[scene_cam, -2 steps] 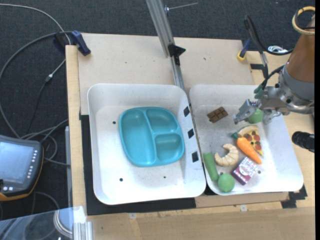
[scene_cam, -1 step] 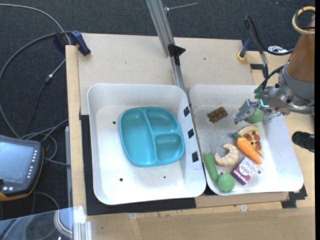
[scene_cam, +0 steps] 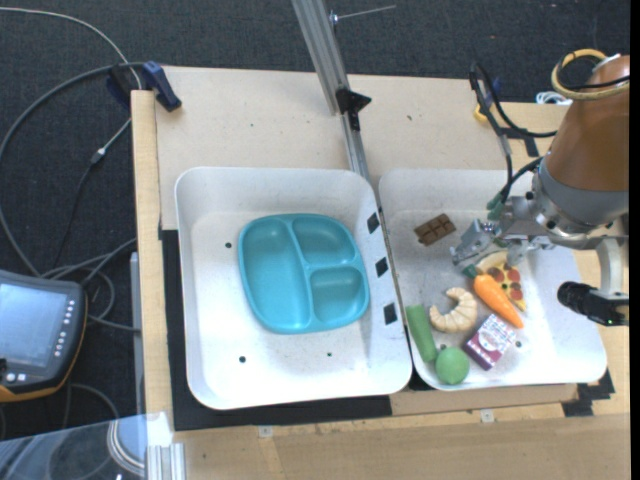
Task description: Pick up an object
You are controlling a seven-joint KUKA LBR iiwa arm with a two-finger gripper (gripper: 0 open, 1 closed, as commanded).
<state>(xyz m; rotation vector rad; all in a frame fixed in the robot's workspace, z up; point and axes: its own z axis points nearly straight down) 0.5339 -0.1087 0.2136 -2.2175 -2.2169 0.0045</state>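
The two-finger metal gripper [scene_cam: 478,249] is being held low over the right white bin [scene_cam: 560,368], above the orange toy carrot [scene_cam: 497,299]; finger state cannot be told; nothing is lifted yet.

A robotics lab: plywood bench [scene_cam: 250,118], loose cables [scene_cam: 60,118], teach pendant [scene_cam: 35,333], aluminium post [scene_cam: 315,28].

Two white bins on the counter [scene_cam: 250,118], teal divided plate [scene_cam: 302,271] in the left bin [scene_cam: 200,268], tool [scene_cam: 478,246] low over the right bin [scene_cam: 570,358], carrot [scene_cam: 497,299] at its 5 o'clock, chocolate piece [scene_cam: 435,230] at its 10 o'clock
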